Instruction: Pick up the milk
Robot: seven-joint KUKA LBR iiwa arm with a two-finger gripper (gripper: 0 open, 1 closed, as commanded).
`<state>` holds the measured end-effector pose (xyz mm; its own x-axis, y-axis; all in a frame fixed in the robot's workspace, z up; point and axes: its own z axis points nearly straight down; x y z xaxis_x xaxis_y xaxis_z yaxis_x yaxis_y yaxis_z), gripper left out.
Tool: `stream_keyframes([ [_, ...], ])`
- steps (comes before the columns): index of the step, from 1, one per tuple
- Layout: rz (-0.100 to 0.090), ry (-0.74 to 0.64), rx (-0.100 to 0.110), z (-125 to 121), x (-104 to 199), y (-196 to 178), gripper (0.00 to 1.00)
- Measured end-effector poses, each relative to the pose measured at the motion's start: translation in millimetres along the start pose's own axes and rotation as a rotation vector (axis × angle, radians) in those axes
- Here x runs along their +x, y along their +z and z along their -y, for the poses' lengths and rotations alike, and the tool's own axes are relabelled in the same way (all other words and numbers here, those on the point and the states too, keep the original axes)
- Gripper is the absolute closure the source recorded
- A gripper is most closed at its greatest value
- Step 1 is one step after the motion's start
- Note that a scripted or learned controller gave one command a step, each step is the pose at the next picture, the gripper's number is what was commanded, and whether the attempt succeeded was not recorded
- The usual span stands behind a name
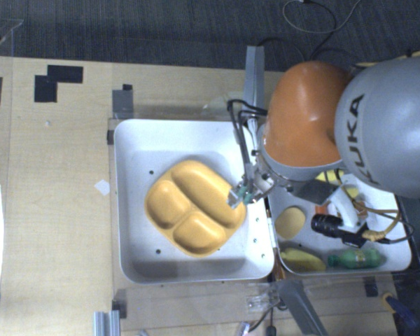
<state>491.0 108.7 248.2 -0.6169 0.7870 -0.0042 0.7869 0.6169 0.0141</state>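
Claw (241,194) sits low in the left bin (129,208), by its right wall. Can't tell whether it's wide or narrow, and I see nothing gripped. Big yellow lobed loaf (192,206) is immediately left of the claw, its right edge right at the tip. Right of the claw, in the right bin (404,261): a round tan disc (290,221) close by, a yellow oblong piece (302,260) lower right, and a green bottle (353,259) farther right. Arm (378,131) covers much of that bin, so I can't tell where the milk is.
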Motion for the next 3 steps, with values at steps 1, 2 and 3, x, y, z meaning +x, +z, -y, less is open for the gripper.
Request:
stream_keyframes([
  [1, -0.002, 0.309, 0.011, -39.5, 30.3, 22.5, 1.0],
  [2, -0.002, 0.177, 0.01, 5.2, -0.7, 33.5, 1.0],
  [3, -0.001, 0.094, 0.009, 53.0, -62.3, 45.7, 1.0],
])
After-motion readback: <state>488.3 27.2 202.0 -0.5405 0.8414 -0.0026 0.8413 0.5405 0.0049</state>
